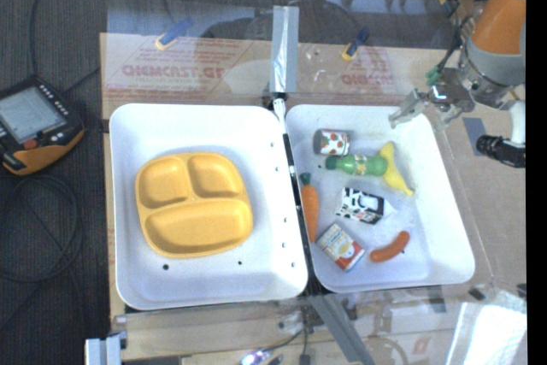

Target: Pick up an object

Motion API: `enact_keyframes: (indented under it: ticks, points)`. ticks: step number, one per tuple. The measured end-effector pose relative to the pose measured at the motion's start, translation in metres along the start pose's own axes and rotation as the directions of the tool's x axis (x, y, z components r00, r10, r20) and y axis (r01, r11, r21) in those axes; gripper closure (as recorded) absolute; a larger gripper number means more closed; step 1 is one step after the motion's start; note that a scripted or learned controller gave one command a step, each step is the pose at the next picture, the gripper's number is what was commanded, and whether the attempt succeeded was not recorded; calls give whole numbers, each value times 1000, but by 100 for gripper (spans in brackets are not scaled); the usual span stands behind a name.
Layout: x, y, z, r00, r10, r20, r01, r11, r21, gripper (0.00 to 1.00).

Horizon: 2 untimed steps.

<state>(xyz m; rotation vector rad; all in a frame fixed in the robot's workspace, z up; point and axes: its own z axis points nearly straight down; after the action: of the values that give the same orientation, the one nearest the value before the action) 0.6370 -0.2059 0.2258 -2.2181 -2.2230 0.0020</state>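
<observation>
Two bins are seen, the left bin (124,184) well apart from the pincer (420,107), the right bin (449,218) just below it. A yellow plate (195,203) is held in the left bin, far to the pincer's left. The pincer is seen spread, nothing between its fingers, over the right bin's upper right rim. Below and left of it are laid a banana (395,169), a green bottle (357,164), a carrot (309,213), a cow-print carton (362,206), a can (332,141), a juice box (339,245) and a sausage (391,247).
</observation>
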Motion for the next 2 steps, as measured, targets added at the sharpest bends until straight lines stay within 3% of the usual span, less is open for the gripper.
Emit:
enact_keyframes:
  ticks: [1,2]
  points:
    - [-12,15,114,1000,-13,-5,13,1000,3,0]
    - [-5,5,135,997,-76,-1,76,997,-13,0]
